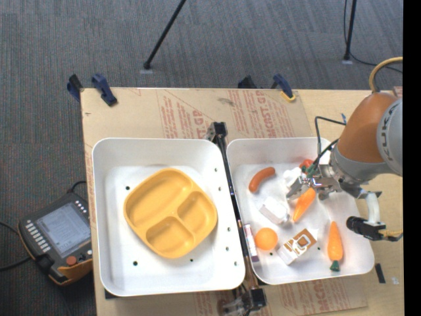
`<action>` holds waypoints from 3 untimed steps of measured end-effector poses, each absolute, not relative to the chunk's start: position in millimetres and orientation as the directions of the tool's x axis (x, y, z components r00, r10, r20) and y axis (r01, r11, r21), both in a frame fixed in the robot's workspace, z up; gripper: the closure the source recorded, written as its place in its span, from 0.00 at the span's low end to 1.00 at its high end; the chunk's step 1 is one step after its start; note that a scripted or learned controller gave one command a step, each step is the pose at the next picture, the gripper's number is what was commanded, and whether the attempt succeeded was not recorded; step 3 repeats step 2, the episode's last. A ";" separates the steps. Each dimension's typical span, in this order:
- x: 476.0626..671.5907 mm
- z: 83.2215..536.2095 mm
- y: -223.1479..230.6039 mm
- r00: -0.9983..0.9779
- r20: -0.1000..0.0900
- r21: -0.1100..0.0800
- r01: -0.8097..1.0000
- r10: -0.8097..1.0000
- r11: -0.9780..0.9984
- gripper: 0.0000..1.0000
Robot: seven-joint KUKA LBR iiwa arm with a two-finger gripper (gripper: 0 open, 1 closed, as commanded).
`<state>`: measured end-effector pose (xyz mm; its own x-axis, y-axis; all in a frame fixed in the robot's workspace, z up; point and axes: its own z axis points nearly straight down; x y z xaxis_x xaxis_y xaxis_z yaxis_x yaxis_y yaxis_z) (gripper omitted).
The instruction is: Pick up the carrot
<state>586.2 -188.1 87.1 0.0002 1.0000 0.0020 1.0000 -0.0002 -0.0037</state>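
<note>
Camera view: I see gripper low in right bin, fingers seemingly closed on carrot, which hangs tilted below it, though detail is too small for certainty. Second carrot lies near bin's right wall. Sausage, orange, small box nearby. Yellow divided plate sits in left bin.

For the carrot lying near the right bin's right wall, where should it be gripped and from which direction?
Grip the carrot across its thick orange middle, coming straight down from above. It lies flat, with its long axis running nearly up-down in the camera view and the green stem at the lower end, so the gripper should probably close left-right across it. The bin wall sits close on its right, leaving little room there.
</note>
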 end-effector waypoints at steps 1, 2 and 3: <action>586.6 97.5 -188.6 0.004 0.003 -0.003 1.000 1.000 -0.004 1.00; 584.9 188.4 -141.1 -0.002 0.001 0.002 1.000 1.000 0.002 1.00; 584.9 188.4 -141.1 -0.002 0.001 0.002 1.000 1.000 0.002 1.00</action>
